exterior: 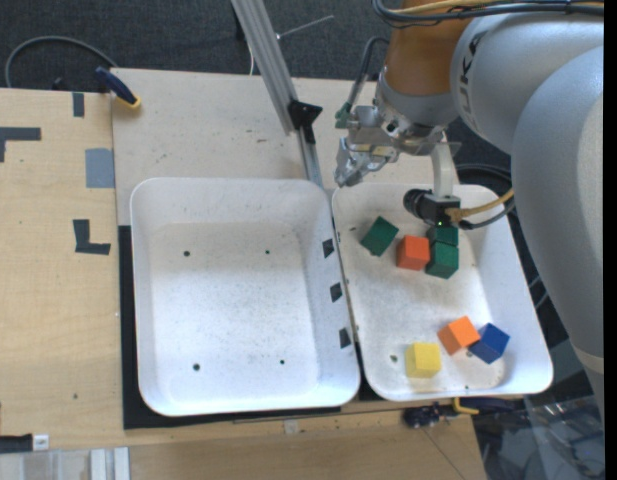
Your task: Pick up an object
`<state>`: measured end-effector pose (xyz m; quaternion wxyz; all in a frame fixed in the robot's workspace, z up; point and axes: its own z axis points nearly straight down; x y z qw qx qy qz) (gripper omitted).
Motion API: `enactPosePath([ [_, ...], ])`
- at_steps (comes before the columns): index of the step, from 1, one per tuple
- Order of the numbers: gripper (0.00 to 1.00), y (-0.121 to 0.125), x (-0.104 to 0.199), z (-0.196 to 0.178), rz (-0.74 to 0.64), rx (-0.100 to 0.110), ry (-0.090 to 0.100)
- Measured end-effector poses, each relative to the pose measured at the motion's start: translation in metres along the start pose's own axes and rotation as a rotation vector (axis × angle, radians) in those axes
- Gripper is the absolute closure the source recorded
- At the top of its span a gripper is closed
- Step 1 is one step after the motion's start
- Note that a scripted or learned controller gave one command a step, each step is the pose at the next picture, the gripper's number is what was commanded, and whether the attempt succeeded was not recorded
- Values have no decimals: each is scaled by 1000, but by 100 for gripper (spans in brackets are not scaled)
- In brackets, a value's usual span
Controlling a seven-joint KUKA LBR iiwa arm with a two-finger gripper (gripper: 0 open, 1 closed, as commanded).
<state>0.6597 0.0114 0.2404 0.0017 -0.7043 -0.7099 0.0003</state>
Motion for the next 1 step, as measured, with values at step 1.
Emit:
enactPosePath([
  [1,100,-5,50,-3,1,-1,0],
])
